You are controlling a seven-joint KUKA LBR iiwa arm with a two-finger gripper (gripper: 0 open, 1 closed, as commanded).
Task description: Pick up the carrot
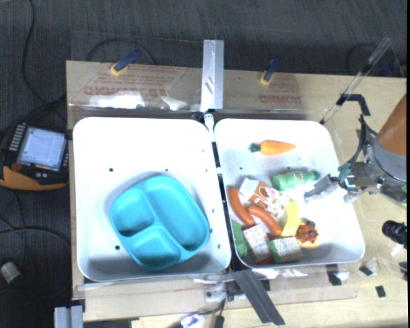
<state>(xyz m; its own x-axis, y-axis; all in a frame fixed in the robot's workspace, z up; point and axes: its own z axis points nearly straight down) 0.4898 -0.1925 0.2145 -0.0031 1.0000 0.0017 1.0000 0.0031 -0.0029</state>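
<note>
Nearest us, a heap of plastic toy food crowds the front of the right white bin, while a blue divided plastic tray lies in the left white bin. Further back, the hand hovers at the right bin's edge, just beside a green toy bottle; whether it is released or clenched we cannot tell. Beyond, the small orange toy carrot with green top lies alone, flat, pointing right, well apart from the hand. We judge the pick-up not yet begun.
</note>
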